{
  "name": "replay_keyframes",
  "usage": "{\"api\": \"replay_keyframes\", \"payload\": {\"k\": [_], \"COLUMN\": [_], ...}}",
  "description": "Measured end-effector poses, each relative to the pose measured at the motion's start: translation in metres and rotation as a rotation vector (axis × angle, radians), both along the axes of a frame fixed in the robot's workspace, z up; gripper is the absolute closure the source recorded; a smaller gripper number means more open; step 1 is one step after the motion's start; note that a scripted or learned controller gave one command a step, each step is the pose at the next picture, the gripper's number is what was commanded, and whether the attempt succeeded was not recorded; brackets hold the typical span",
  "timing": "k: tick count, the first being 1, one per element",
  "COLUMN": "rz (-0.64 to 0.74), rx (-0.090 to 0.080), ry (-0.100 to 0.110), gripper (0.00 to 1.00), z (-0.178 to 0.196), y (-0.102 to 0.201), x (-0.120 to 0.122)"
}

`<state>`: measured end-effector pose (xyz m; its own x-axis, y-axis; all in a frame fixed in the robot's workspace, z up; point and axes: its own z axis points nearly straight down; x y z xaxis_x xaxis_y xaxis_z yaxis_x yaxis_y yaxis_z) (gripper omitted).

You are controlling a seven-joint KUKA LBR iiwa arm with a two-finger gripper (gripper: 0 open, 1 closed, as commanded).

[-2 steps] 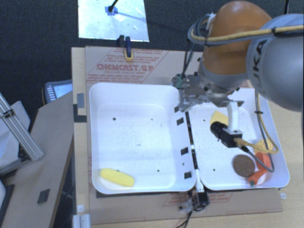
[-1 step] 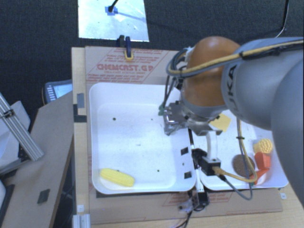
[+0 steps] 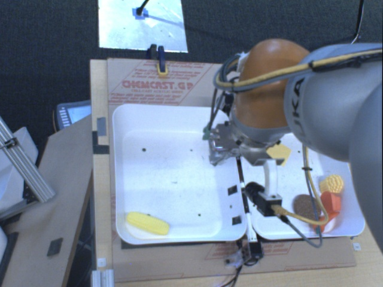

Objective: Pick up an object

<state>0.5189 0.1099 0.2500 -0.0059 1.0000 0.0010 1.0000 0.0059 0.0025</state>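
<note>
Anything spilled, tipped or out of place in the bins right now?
Nothing stands out. A yellow corn cob lies alone in the left bin; the other toys cluster in the right bin. The gripper hangs near the divider.

Yellow corn (image 3: 148, 223) (white bin (image 3: 167, 130)); orange block (image 3: 331, 202); brown disc (image 3: 306, 206).

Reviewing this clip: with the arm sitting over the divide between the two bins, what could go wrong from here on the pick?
1. The gripper sits by the left bin's right wall, far from the yellow corn piece at the bin's front left; closing here would likely catch nothing.
2. Descending here may strike the rim between bins.
3. In the right bin, the brown disc, orange piece and yellow piece crowd together, so a pick might nudge neighbours.
</note>
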Motion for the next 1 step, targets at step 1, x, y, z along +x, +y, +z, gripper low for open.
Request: {"api": "replay_keyframes", "payload": {"k": [1], "rz": [-0.001], "rx": [0.000], "ry": [0.001], "gripper": [0.00], "z": [-0.0005], "y": [0.0000], "x": [-0.0001]}}
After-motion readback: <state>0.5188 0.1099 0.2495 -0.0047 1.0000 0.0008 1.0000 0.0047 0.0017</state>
